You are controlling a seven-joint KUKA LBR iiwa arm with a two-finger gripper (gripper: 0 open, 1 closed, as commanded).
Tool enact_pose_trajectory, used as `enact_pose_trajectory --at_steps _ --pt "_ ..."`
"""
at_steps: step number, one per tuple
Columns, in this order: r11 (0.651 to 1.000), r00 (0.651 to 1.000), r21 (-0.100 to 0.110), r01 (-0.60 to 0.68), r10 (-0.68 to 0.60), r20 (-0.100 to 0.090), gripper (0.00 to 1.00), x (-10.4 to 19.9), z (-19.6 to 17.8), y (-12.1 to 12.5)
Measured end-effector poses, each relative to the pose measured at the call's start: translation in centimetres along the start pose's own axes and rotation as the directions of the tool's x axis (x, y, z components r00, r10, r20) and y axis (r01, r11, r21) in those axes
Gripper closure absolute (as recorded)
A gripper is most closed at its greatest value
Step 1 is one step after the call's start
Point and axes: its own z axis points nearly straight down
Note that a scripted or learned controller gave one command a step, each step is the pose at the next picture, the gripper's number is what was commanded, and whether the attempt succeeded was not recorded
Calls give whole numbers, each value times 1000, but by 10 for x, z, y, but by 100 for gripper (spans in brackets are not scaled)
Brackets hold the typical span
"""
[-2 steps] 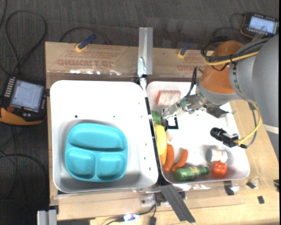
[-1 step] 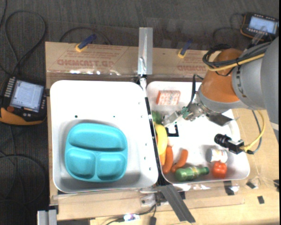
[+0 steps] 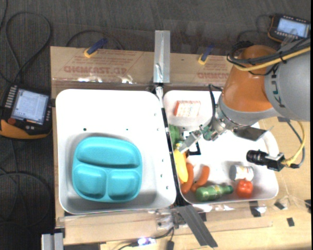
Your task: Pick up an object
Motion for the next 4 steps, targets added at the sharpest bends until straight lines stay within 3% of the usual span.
enact_pose_trajectory --at_steps 2,3,4 --pt "1000 1000 0 8 -8 -1 0 2 0 6" --pt "1000 1000 -2 -27 27 3 0 -55 54 -12" --pt "995 995 -12 -99 100 9 0 -62 93 -1"
